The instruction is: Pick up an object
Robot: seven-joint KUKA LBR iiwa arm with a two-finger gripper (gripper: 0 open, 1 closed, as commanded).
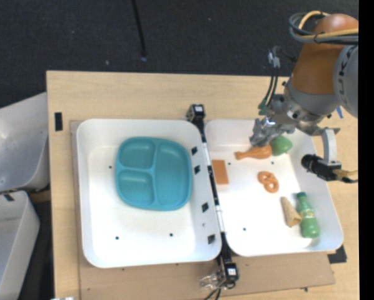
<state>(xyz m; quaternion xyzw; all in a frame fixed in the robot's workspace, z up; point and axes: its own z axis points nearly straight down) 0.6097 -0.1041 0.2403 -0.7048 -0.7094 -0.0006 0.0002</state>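
In the right bin (256, 236) lie an orange drumstick-shaped toy (254, 153), a green round toy (281, 145), an orange block (220, 172), an orange pretzel (269, 181), a tan cone (290, 212) and a green bottle (308, 217). My gripper (262, 134) hangs over the bin's back part, right above the drumstick toy and beside the green round toy. Nothing shows between its tips.
The left bin (99, 230) holds a teal divided plate (154, 172). A black divider with clips (207, 180) runs between the bins. A black bracket (318, 165) sticks in at the right bin's edge. A white box (12, 149) stands left of the bench.
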